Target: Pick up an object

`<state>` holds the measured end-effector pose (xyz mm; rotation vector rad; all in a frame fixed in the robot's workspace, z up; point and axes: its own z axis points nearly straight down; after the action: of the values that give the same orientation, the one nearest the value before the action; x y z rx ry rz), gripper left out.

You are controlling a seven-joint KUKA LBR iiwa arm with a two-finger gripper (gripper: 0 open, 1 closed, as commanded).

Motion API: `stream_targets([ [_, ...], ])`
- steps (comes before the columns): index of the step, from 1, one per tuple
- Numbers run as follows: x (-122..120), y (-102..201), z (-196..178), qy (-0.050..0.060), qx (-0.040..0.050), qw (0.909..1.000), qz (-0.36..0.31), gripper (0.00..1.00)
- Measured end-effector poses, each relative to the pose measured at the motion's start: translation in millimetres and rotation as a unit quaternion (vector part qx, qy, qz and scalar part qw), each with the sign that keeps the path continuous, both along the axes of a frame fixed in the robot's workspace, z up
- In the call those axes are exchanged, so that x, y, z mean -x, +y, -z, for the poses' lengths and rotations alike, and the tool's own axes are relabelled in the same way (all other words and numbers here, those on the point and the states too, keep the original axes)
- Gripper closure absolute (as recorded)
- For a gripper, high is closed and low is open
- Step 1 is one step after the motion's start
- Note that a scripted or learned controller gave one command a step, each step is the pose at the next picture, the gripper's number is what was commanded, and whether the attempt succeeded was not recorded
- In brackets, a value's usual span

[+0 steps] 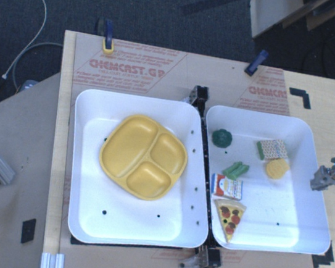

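- pick-up not yet begun: the gripper (322, 178) hangs at the right edge of the frame, outside the right bin (301, 241), nothing seen in it; how far it is open cannot be told.
- all candidates lie in the right bin: one dark green round piece (222, 138), one speckled block (272, 149), one yellow disc (276, 169), one green pod (235, 170), one small carton (227, 187), one pizza slice (228, 218).
- left bin (81, 211): one yellow divided plate (143, 156).
- count: two bins, six small things, one plate.
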<state>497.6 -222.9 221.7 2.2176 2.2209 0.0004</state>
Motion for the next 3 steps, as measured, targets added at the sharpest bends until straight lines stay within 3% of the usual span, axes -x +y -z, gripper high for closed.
stream_targets([
  [3,-63.6,149.9,20.1,0.002,-0.0015,1.0,-0.002,1.0],
])
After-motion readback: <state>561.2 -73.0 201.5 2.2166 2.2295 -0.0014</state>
